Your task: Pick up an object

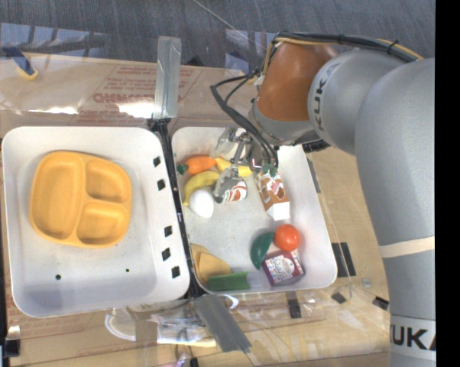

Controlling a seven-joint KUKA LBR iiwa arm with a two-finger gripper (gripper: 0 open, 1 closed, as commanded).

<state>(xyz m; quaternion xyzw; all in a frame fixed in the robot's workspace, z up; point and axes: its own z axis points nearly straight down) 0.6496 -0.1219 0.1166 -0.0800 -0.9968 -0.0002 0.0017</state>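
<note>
Bench: cardboard-covered top bore two white bins; left bin held a yellow tray.
Claw: gripper hung low in the right bin, over the far clutter; grip state could not be made out.
Nearest: banana, carrot, egg, carton.
Farther: tomato, green pepper.
Handling: banana probably light, smooth plastic, apt to slip; best pinched across its middle.
</note>
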